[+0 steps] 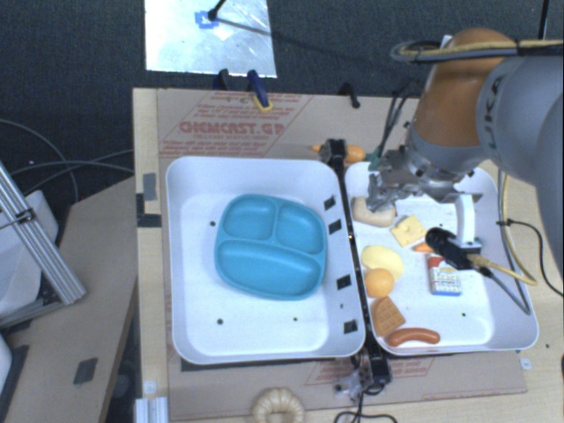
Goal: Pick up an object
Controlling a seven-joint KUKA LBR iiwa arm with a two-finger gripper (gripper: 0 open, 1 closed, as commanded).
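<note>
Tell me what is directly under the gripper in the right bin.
The gripper sits over a pale, rounded bread-like piece near the right bin's back left corner. Its front edge shows; its back is covered by the gripper, so contact cannot be judged.

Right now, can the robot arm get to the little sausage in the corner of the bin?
Probably yes. The sausage lies uncovered near the right bin's front edge, with nothing on top; the gripper is at the bin's far end.

Even overhead light, soft shadows, slight blur.
</note>
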